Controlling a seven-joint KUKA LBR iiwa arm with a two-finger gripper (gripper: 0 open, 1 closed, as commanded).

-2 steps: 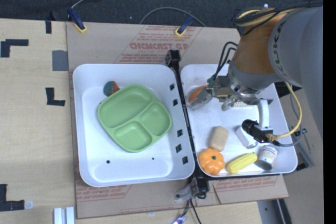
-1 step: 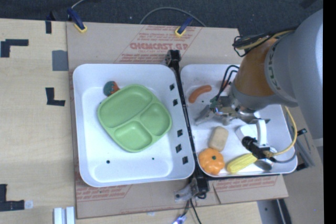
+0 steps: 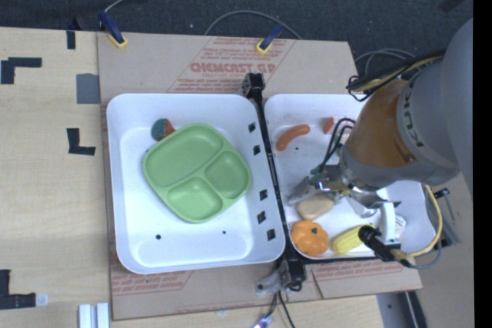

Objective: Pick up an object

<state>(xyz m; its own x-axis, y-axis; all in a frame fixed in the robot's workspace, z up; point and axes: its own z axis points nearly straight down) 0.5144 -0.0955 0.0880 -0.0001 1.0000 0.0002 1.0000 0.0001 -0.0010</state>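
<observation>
Camera view gives me both white bins side by side on the cardboard-topped bench. From my seat, the left bin (image 3: pixel 127 165) holds a green divided plate (image 3: pixel 197 173) lying flat, with a small teal and orange object (image 3: pixel 162 128) tucked against its upper left edge. The right bin (image 3: pixel 307 107) holds a toy sausage (image 3: pixel 291 136) near the top, a small red piece (image 3: pixel 328 124) just beside it, a beige bread-like piece (image 3: pixel 315 207), an orange fruit (image 3: pixel 310 238) and a yellow corn cob (image 3: pixel 347 240) along the bottom wall. I see the arm's orange band (image 3: pixel 382 130) over this bin — the gripper (image 3: pixel 329 187) sits low, just above the beige piece; its state I cannot tell.
</observation>
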